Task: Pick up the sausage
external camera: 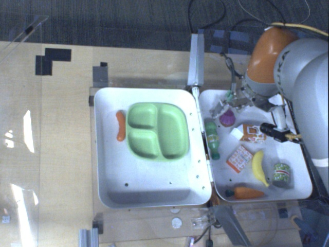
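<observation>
Left bin [103,153]: one green divided plate [157,130], smooth plastic; one orange sausage [121,125] lying just beside its left edge. Right bin [308,181]: one banana [259,168], one carrot [248,192], one green bottle [211,139], two small cartons. Gripper [232,103] over right bin; jaws impossible to judge.

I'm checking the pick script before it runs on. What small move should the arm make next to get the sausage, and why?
Probably carry the gripper leftward across the divider toward the left bin. The sausage lies there, just left of the green tray, while the gripper hangs over the right bin near the purple object, far from its target.
</observation>
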Action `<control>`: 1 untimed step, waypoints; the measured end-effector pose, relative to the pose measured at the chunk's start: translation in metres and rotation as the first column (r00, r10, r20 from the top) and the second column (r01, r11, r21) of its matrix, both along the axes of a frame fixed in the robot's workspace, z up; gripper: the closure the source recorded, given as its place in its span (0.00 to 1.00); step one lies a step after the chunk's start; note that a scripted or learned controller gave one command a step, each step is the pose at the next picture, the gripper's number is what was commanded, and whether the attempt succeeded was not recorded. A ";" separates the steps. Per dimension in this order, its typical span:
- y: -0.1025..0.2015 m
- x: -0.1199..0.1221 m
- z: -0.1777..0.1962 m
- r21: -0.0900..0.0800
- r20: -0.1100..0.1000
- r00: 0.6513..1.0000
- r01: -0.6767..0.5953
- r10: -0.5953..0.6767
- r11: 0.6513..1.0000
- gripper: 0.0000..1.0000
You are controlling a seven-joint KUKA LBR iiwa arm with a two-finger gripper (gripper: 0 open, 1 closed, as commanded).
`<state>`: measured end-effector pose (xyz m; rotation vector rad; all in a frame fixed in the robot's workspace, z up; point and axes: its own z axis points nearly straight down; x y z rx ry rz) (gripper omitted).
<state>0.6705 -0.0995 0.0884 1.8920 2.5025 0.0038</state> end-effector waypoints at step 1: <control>0.002 0.003 0.013 -0.002 0.012 1.000 -0.006 0.006 1.000 1.00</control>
